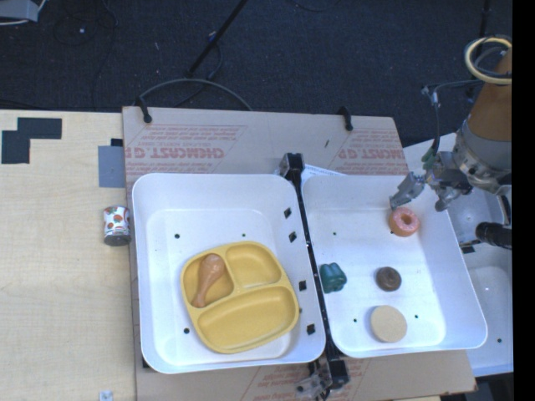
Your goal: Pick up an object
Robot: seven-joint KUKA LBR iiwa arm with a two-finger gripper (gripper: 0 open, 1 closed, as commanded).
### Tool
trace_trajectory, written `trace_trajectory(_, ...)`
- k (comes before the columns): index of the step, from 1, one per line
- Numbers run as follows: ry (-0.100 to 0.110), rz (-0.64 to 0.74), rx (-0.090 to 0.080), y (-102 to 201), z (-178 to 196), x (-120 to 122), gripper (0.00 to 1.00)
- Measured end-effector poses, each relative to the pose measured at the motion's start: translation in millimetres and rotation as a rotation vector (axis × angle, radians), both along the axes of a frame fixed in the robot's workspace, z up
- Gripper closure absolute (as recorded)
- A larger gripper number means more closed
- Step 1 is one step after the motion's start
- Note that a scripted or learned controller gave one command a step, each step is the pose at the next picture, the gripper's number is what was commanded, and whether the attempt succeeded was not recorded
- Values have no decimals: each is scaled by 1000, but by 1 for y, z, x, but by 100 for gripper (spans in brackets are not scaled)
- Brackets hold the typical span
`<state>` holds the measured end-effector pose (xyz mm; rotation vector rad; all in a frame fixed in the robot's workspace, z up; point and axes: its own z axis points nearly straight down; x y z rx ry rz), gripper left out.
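- The arm [489, 107] enters from the right, its orange band uppermost, and leans down over the far right corner of the right bin [468, 307].
- The gripper [427, 187] hangs above that bin's back rim with its two fingers spread wide, nothing between them.
- A pink donut [404, 221] lies in the bin just below the gripper.
- A brown donut [388, 279], tan disc [389, 323] and green piece [333, 277] lie nearer the front.
- The left bin [159, 224] holds a yellow tray [251, 316] with a drumstick [209, 276].
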<state>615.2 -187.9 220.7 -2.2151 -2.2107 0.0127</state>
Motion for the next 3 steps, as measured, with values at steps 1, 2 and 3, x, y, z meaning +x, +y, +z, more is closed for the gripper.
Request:
trace_trajectory(1,-13,2,-3,0,8,3,0)
trace_trajectory(2,-8,7,-1,6,-47,11,0)
trace_trajectory(3,-8,8,-1,7,-94,19,0)
